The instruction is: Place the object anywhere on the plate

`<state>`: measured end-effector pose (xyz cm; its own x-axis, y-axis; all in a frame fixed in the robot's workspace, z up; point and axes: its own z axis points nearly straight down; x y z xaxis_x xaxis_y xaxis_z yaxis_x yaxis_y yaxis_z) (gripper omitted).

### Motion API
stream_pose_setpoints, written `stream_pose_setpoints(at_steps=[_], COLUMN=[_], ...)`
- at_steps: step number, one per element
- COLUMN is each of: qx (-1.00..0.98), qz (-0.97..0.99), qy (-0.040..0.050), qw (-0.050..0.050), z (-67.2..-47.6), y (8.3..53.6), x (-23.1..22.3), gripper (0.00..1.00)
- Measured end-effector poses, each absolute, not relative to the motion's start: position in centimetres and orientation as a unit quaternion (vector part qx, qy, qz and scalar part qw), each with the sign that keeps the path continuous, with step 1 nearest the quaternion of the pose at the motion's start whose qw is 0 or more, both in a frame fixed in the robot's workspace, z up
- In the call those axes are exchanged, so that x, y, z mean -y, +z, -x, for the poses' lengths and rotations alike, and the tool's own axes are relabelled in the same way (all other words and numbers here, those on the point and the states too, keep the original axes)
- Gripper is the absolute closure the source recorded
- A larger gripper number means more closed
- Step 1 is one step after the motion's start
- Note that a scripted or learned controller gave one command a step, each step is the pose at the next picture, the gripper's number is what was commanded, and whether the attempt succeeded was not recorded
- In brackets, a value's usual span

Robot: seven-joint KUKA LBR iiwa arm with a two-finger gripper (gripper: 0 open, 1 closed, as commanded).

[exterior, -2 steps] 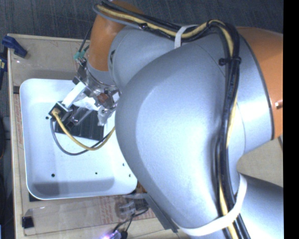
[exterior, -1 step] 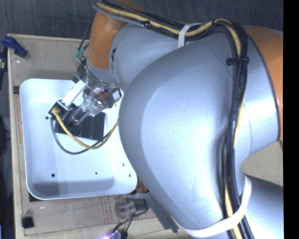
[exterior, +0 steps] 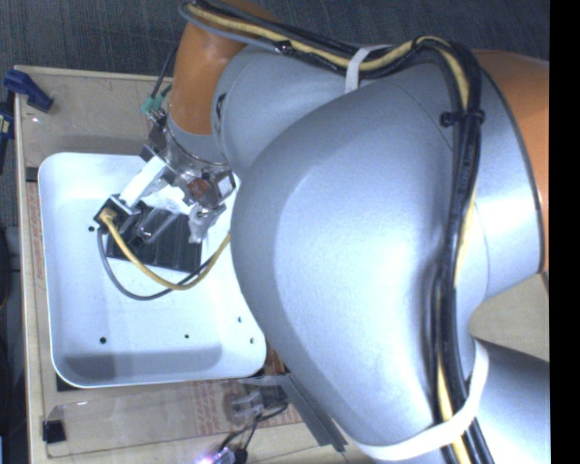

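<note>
The claw [exterior: 186,211] sits low in the white bin [exterior: 106,327], left of the frame. I cannot tell if it is open, or what lies under it.

A white bin [exterior: 77,356] lies on a pale wooden tabletop [exterior: 97,104]. Its bare floor has a few small dark dots. A blue clamp [exterior: 24,87] sits at the far left corner of the tabletop, apart from the bin. Near the front left corner stands a small black block [exterior: 53,430]. Just beside the bin's front edge there is faint red print [exterior: 208,409] on the wood. Dark grey carpet [exterior: 77,8] lies beyond the tabletop.
</note>
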<state>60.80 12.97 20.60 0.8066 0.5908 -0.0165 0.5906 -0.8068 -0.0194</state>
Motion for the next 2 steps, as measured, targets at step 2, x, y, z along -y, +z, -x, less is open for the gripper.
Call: stream_pose_setpoints(at_steps=[2], qx=[0.311], qz=[0.95], qy=[0.0108], qw=[0.007], z=[-60.8], y=[20.6], x=[-12.97], gripper=[0.0])
